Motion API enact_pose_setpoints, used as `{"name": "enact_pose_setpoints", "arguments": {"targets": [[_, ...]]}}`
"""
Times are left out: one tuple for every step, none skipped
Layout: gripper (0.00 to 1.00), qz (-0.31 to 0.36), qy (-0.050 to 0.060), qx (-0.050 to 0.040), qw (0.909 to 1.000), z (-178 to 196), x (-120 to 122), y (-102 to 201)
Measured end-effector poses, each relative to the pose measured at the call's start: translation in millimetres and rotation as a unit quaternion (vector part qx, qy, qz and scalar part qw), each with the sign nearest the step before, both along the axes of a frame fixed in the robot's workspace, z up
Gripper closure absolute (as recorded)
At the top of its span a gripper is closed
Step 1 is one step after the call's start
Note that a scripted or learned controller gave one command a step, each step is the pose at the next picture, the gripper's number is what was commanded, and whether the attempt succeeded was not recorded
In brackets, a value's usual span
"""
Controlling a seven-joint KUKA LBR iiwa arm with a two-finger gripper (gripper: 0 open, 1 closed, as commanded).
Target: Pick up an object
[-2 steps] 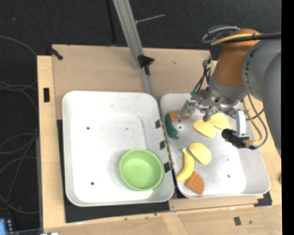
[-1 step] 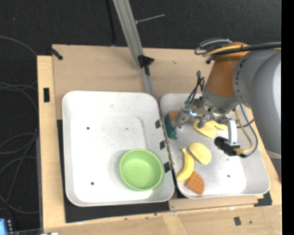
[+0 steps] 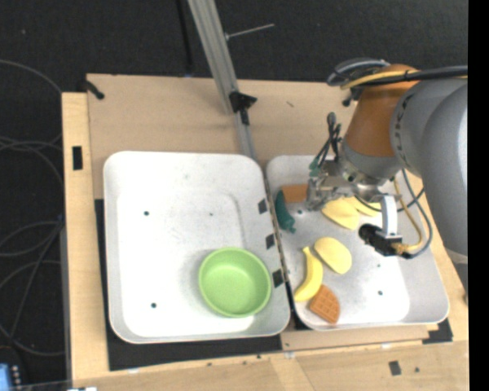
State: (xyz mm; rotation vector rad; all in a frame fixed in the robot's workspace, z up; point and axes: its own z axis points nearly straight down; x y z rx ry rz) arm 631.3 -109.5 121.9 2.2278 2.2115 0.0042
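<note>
Gripper [image 3: 322,195] sat low in right bin [image 3: 424,300], upper part; grasp state couldn't be told. Nearest object: pale yellow piece [image 3: 346,213] just beside at 4 o'clock. Banana [image 3: 310,277] farther at 6 o'clock, long axis roughly 12–6.

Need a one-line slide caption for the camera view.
KUKA arm's gripper hovers low over the right bin holding a banana and waffle; green bowl sits in left bin.

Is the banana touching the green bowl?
Apart. The camera view shows the banana in the right bin, the green bowl in the left bin, with both rims between them.
</note>
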Motion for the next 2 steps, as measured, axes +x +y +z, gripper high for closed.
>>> {"name": "enact_pose_setpoints", "arguments": {"targets": [[1.00, 0.005, -0.001, 0.0002, 1.0000, 49, 7, 7], [1.00, 0.005, 0.001, 0.0000, 1.0000, 104, 1, 13]]}}
